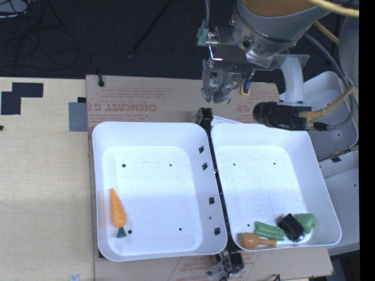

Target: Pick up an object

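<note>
Toys (280, 231) at right bin (328, 215) edge, gripper (220, 92) high

The arm (275, 16) is a thick, rounded grey casting with a broad orange band at its upper part, near the top edge of the frame. A yellowish cable runs across the band and continues down the right side. Below the band sits a silver-grey wrist flange with a small green fitting on its left. The gripper (220, 92) is a compact dark-grey metal assembly with thin wires looped against it. A white curved bracket and a black cylindrical unit sit just right of it.
</note>
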You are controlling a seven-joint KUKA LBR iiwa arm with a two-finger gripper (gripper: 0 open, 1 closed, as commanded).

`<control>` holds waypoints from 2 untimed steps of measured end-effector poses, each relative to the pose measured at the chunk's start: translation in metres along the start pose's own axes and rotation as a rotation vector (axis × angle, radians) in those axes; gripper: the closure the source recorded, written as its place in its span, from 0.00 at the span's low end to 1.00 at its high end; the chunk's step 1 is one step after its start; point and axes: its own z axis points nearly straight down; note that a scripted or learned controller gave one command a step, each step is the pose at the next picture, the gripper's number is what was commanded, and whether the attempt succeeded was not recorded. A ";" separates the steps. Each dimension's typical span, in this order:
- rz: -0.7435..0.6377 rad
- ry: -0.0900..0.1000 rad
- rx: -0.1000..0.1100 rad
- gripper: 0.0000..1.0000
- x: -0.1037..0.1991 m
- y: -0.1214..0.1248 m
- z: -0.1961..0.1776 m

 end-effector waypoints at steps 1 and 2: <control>0.008 -0.005 0.015 1.00 -0.060 0.011 0.101; -0.008 0.005 -0.009 1.00 0.024 -0.005 -0.032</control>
